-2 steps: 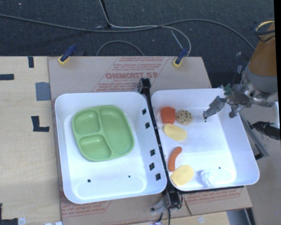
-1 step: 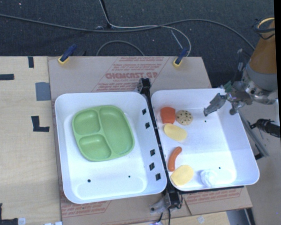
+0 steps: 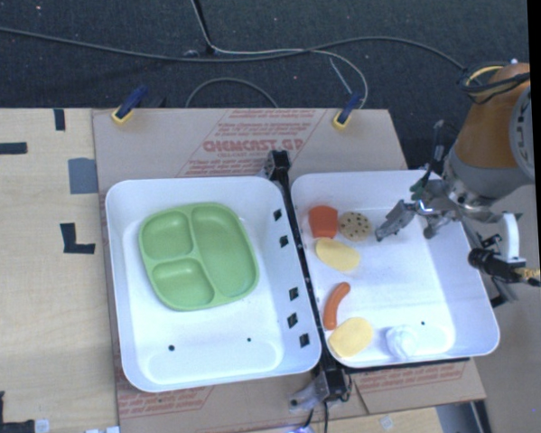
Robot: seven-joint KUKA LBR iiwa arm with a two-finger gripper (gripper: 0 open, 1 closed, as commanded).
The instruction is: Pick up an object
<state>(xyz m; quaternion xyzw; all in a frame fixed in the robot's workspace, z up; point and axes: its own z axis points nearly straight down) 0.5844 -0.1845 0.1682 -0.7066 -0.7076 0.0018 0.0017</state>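
— Cardboard-covered bench (image 3: 248, 135), two white bins. What's in them, biggest first?

— Left bin (image 3: 130, 291) has a green divided plate (image 3: 198, 256). Right bin (image 3: 466, 318) has two yellow pieces, an orange block (image 3: 322, 221), a toy sausage (image 3: 336, 304), a cookie (image 3: 353, 223).

— And the gripper (image 3: 396, 223)?

— Over the right bin, fingers slightly parted, holding nothing. The cookie lies just to their left, nearest of all; I'd judge a short reach left and down.

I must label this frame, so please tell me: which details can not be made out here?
- Pincer, camera view: too small and blurred to tell open or shut.
- White object in the right bin: pale against white, identity unclear.
- Arm: cut off by the right edge.
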